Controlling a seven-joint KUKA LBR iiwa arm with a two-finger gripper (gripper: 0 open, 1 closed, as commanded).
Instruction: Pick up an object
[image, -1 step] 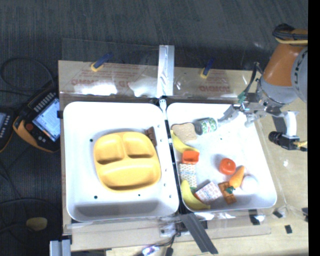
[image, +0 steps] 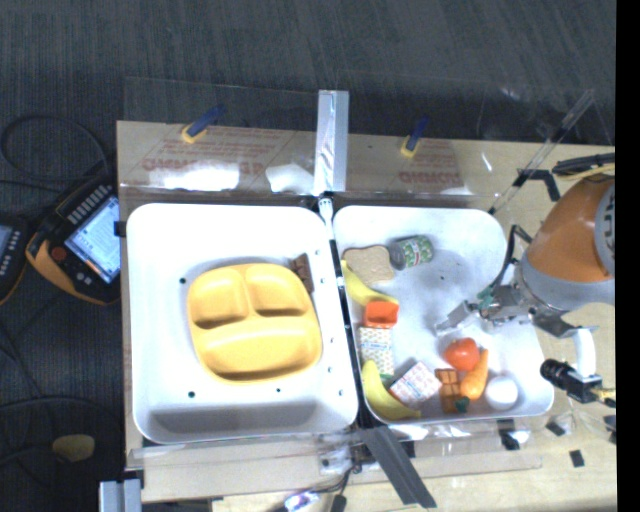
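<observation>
Seen from above at a slant, a surface (image: 500, 160) carries two shallow white bins side by side. The left bin (image: 160, 300) holds a yellow compartment tray (image: 252, 318) lying flat near its middle. The right bin (image: 500, 240) holds a clutter of small things. A green can (image: 411, 250) lies on its side near the far wall, just beside a tan bread-like piece (image: 371, 262). Along the bin's left wall sit a banana (image: 362, 287), an orange-topped carton (image: 379, 313) and — nearer the front — a second banana (image: 385, 397) curving under a small patterned box (image: 414, 383). Toward the front right lie a red tomato (image: 462, 354), touching an orange carrot (image: 474, 377), with a white egg-like object (image: 501, 391) just beside them.

The grey arm with its orange band (image: 570, 235) reaches in from the right. Its tool (image: 462, 314) hangs over the right bin, above the tomato and apart from it. Whether the tool is released or clenched cannot be told; nothing is seen grasped in it.
</observation>
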